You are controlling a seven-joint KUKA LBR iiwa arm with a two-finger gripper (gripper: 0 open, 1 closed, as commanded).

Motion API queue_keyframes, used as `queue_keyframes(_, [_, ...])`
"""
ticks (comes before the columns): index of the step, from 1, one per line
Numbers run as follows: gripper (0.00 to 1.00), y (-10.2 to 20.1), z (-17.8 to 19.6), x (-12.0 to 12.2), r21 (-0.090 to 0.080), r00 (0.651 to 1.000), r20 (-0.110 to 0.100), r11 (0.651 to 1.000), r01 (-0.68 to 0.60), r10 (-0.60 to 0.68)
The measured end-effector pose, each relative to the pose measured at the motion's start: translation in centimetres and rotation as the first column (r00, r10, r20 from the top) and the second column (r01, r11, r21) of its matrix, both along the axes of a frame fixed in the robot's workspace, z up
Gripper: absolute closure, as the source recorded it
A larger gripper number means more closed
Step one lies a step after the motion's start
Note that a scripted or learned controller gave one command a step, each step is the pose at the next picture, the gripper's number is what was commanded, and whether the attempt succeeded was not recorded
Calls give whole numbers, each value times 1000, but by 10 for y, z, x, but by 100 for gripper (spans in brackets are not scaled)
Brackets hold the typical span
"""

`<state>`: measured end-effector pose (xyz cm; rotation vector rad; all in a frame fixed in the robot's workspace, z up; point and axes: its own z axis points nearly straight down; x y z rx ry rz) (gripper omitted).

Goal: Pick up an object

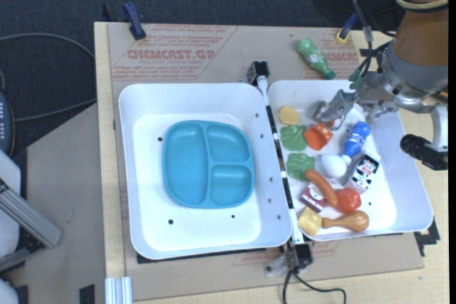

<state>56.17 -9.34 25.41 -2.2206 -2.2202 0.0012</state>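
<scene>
Two white bins are sitting side by side on the tabletop (pixel 178 46). The left bin (pixel 142 224) is holding one blue divided plate (pixel 208 163). The right bin (pixel 410 203) is carrying about ten toy foods, among them one blue bottle (pixel 356 138), one white egg (pixel 332 166) and one drumstick (pixel 343 222). The claw (pixel 333 109) is hovering above them; whether it is spread cannot be told. One green bottle (pixel 315 58) is lying outside.
</scene>
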Motion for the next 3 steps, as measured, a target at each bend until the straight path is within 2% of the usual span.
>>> queue_keyframes(1, [0, -55, -95, 38, 0, 1000, 0, 1000, 1, -1])
queue_keyframes(2, [0, -77, -159, 28, -2, 1000, 5, 1000, 0, 0])
queue_keyframes(3, [0, -64, -168, -63, 0, 1000, 0, 1000, 1, -1])
